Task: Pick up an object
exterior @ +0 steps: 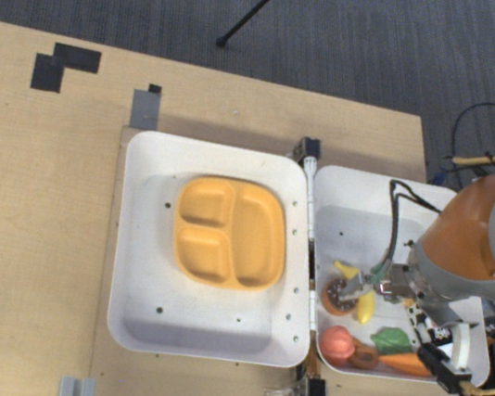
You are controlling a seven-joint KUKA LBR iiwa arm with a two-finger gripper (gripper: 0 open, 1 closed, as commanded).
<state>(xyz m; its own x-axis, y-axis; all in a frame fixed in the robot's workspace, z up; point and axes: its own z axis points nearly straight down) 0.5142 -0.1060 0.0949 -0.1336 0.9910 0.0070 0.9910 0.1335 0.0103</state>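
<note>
The right bin holds a cluster of toy foods at its near end. A yellow piece lies beside a brown round piece, with a smaller yellow bit just behind them. Nearer the front sit a red-pink fruit, a green piece and an orange carrot. My gripper reaches in from the right and hangs low over the yellow and brown pieces. The arm's orange band covers the bin's right side.
The left bin holds a yellow-orange divided plate. A divider rail separates the two bins. Cables loop over the right bin's back half. Bare wooden bench stretches to the left.
</note>
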